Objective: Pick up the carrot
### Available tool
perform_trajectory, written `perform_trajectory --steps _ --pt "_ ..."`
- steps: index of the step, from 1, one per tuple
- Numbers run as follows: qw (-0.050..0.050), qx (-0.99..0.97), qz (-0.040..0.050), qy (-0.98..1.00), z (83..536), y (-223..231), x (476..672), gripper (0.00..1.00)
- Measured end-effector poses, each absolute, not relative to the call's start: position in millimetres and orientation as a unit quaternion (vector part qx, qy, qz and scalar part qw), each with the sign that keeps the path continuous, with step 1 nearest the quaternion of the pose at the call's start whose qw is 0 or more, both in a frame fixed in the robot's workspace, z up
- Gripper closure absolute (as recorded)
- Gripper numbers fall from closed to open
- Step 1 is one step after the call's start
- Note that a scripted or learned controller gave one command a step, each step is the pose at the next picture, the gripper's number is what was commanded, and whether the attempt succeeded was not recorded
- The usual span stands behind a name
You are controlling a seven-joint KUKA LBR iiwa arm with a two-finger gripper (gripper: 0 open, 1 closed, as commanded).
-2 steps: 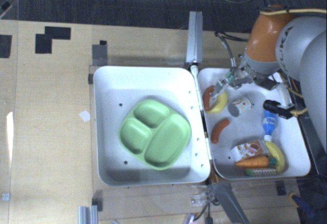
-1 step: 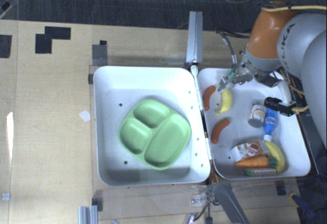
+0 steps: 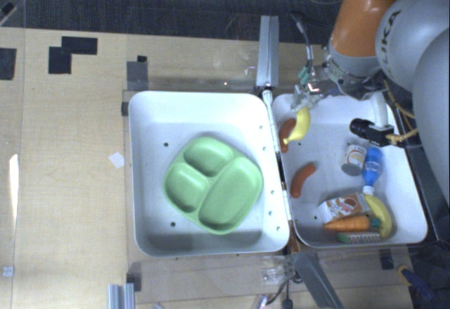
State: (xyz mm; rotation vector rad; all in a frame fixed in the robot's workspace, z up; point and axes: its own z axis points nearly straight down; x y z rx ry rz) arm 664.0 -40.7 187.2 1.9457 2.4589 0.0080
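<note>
Two shallow white plastic bins were set side by side on a pale wooden surface (image 3: 63, 174). In the left bin (image 3: 148, 230) lay one smooth green plate (image 3: 213, 183), rounded and split into three compartments. The right bin (image 3: 330, 139) held the carrot (image 3: 354, 224), one tapered orange piece lying flat near the front wall, touching a small printed carton (image 3: 342, 207) behind it and a curved yellow banana (image 3: 380, 214) at its right. A second banana (image 3: 300, 124), two glossy red-brown sausages (image 3: 303, 179), one blue-capped bottle (image 3: 372, 165) and one small can (image 3: 354, 158) were also counted. The pincer (image 3: 309, 87) was seen above the bin's back left corner, well apart from the carrot; whether it was spread or pressed together could not be told.
</note>
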Motion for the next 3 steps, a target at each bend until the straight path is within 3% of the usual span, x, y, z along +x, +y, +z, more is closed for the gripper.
perform_trajectory --steps 1,2,3 --pt "0.002 0.72 0.0016 0.694 201 -32 644.1 1.0" --pt "0.001 0.695 0.0011 0.719 185 38 597.3 1.0" --pt "0.002 0.716 0.0026 0.698 288 32 603.0 1.0"
